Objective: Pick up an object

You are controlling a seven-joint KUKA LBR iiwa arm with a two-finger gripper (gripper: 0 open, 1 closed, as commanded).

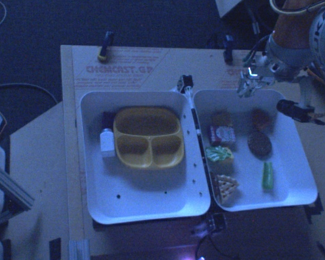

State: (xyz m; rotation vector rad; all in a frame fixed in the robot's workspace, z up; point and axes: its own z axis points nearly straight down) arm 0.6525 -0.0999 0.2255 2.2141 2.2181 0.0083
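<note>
Left bin [92,199]: yellow divided tray [149,137], small white bottle [107,142] beside it.
Right bin [298,161]: red packet [222,134], waffle wedge [226,186], green stick [267,175], dark round cookie [259,143], all untouched.
Gripper [249,85]: above the bin's far rim, apparently empty; finger state hard to tell in the dimness.
Progress: nothing lifted yet.

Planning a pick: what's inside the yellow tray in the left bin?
The yellow tray shows three bare compartments. A small white bottle stands against its left rim; whatever lies beneath the tray is covered.
</note>
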